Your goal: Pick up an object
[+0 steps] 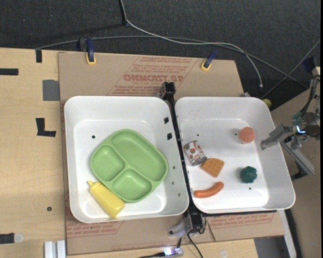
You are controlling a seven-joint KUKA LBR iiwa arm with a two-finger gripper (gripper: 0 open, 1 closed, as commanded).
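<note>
0 objects lifted as yet: all pieces lying on the bin floors, none seen at the gripper (273, 137). hovering at the right edge of the frame, over the right rim of the right bin (226, 105). too small and blurred for reading as released or clenched; cannot tell. judging the task as barely begun, with approach, descent, closing and lift all left to do.

counting 2 white bins, sitting side by side in the middle of the frame.

counting 5 things in the right bin:
- 1 pinkish ball (247, 135) sitting at upper right, nearest the gripper and apart from the rest
- 1 small can (194, 153) lying near the left wall
- 1 orange waffle piece (212, 167) just beside the can, to its lower right
- 1 dark green lump (248, 174) at lower right
- 1 red sausage (208, 190) lying near the lower wall

counting 2 things in the left bin (75, 144):
- 1 green divided plate (129, 165) with 3 compartments, taking up the middle
- 1 yellow bottle (105, 199) lying at lower left, touching the plate's edge

totalling 7 candidates, with the pinkish ball looking the likeliest pick, being closest and standing apart.
</note>
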